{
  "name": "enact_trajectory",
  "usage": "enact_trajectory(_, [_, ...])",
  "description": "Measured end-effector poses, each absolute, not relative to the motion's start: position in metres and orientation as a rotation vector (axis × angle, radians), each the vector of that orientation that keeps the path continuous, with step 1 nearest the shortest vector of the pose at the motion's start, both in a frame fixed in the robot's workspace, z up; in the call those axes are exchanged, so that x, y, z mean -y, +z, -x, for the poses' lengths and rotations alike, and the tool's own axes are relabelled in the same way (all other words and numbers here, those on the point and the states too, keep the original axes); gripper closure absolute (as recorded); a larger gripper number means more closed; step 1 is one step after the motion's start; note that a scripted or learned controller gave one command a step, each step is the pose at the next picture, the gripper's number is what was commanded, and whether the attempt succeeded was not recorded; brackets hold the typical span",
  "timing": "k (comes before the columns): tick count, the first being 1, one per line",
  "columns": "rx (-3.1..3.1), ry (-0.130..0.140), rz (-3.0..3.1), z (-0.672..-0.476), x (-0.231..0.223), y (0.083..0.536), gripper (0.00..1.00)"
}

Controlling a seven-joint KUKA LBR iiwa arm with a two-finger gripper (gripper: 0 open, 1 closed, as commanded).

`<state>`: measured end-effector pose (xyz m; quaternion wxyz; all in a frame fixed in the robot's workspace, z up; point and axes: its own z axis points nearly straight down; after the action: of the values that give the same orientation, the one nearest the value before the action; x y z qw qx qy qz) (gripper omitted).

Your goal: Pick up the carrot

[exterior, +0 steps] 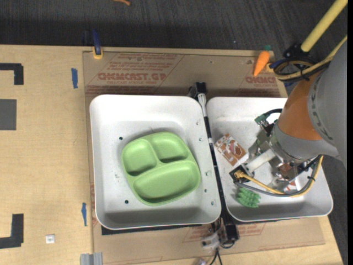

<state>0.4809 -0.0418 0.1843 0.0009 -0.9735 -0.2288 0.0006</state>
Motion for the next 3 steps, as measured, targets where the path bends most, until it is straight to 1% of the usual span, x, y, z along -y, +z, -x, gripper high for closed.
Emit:
enact_trajectory(1, [0.583, 0.001, 3.086, -0.499, 0.056, 0.267, 0.00])
enact_trajectory(2, [0.879, 0.004, 3.014, -0.488, 0.112, 0.142, 0.00])
enact_trajectory(3, [0.879, 0.002, 3.013, -0.489, 0.112, 0.152, 1.00])
